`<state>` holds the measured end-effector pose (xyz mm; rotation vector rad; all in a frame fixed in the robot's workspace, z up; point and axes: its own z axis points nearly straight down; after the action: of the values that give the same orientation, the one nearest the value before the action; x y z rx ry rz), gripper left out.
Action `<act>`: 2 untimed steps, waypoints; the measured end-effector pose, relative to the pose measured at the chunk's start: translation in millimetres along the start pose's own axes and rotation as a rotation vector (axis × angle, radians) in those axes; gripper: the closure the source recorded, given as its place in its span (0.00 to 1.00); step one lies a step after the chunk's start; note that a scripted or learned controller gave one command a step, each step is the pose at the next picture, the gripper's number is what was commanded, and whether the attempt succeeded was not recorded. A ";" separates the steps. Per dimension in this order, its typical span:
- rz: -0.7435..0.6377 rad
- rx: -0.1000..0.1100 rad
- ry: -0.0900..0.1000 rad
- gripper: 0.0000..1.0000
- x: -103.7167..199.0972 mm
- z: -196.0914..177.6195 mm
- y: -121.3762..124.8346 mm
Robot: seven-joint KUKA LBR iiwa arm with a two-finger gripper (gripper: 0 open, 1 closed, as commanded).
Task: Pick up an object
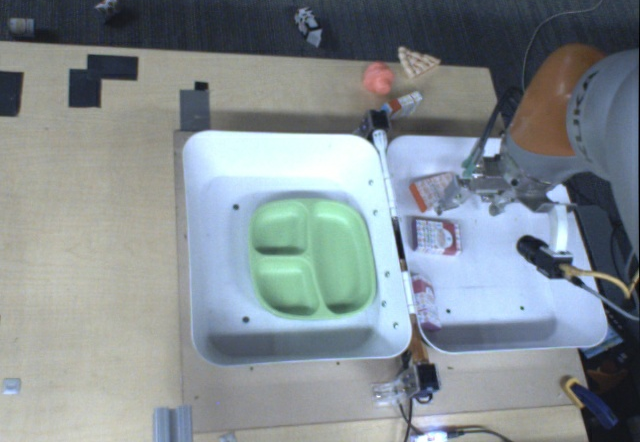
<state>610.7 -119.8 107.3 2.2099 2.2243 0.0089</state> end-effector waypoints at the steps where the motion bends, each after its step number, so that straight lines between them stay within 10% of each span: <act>1: 0.004 0.001 -0.001 0.00 19.2 20.6 -29.7; 2: 0.002 -0.005 -0.001 1.00 19.6 8.4 -27.3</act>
<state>583.3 -100.3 98.7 2.2092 2.2185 0.0132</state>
